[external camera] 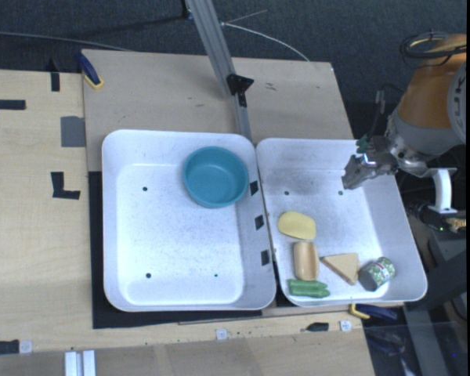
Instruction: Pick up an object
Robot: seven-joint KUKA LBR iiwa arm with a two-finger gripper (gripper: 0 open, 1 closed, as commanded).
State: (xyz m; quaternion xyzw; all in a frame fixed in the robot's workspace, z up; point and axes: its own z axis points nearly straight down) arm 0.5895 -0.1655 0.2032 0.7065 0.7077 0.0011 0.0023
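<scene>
Tool (356, 176) is seen over the right bin (392, 210), finger state cannot be told. Yellow piece (297, 225), cylinder (305, 260), wedge (342, 267), green item (309, 289) are clustered at that bin's near end.

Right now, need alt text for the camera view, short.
Seen from above, a grey-and-orange arm's gripper hangs over the upper right of the right bin, away from the yellow oval piece, tan cylinder, green piece, tan wedge and small crumpled object clustered at its lower end. A blue bowl sits in the left bin.
</scene>
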